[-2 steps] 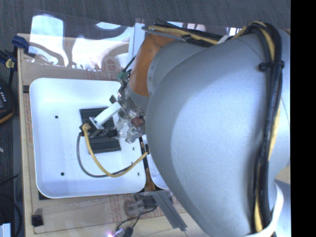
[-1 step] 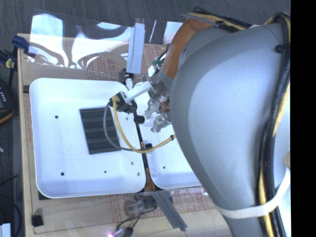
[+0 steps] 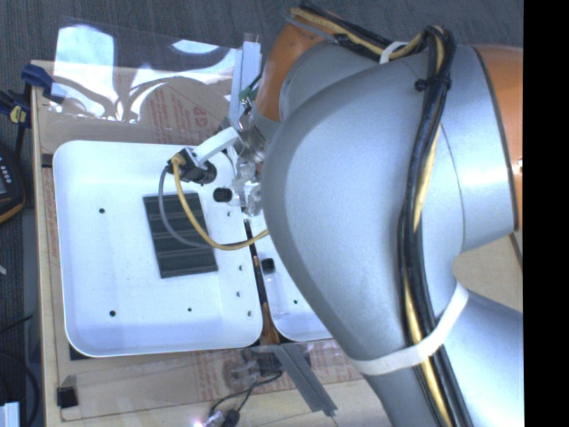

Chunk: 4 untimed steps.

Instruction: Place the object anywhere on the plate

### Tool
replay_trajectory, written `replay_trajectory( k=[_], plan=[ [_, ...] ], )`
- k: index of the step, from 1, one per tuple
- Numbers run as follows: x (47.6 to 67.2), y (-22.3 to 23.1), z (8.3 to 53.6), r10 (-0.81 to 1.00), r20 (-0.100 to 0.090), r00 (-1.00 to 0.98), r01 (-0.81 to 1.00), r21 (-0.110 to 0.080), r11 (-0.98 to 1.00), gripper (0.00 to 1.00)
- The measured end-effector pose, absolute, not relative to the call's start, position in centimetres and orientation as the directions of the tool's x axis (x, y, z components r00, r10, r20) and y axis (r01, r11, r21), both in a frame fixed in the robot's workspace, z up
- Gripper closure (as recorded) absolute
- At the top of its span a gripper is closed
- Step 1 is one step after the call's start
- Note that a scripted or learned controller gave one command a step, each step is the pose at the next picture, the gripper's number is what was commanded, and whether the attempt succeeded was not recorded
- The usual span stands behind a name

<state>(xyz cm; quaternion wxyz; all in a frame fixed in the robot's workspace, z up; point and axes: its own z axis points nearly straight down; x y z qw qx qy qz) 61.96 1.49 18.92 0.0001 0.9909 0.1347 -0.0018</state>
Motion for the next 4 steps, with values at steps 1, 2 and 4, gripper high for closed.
replay_trajectory(
  k=[1,2,4],
  plan=[
    [61.9,7.1,39.8,0.275,0.004,0.962,0.275,0.001,-0.962,1.0],
    [55.3,6.8,22.3,0.337,-0.009,0.942,0.337,-0.004,-0.942,1.0],
    [65.1,7.3,19.1,0.296,-0.001,0.955,0.296,-0.002,-0.955,1.0]
  ],
)
